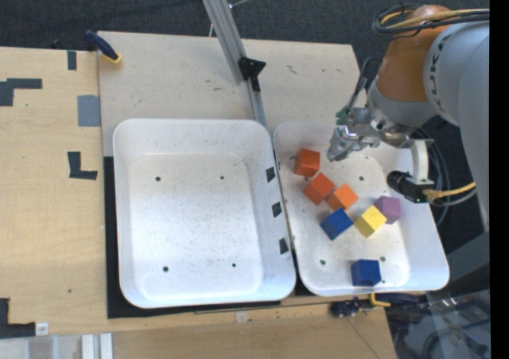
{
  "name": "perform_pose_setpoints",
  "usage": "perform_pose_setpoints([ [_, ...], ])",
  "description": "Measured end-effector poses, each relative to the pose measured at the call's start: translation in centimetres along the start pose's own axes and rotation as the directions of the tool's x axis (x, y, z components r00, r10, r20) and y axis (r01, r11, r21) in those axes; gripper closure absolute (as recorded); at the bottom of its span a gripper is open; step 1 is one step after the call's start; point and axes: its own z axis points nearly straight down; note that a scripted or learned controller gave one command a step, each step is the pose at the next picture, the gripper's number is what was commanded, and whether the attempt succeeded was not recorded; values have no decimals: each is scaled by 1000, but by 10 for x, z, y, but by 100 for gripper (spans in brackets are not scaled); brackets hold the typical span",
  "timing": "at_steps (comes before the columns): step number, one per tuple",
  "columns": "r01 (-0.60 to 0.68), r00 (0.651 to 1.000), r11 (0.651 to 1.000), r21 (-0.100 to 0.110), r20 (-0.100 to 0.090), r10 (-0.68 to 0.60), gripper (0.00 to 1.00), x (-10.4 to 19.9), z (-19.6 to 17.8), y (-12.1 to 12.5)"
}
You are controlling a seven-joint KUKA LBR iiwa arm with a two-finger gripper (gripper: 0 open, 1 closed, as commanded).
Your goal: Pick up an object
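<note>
I see my gripper over the top of the right bin. From up here I cannot tell how it is set, and I see no block in it. The blocks lie in that bin: an orange cube just beside the gripper, two more orange ones and touching each other, then a blue block, a yellow one and a purple one close together. One more blue cube sits apart near the bottom.

I think the trouble is crowding. If I go down on the packed blocks, I may hit two at once and push them away. The near orange cube sits close to the bin wall, so I might bump the rim.
</note>
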Motion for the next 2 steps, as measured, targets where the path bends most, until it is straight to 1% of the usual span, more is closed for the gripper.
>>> perform_pose_setpoints([
  [1,1,1000,1000,0,-1,-1,100,7,-46,-2],
  [2,1,1000,1000,1,0,-1,100,8,-81,-1],
])
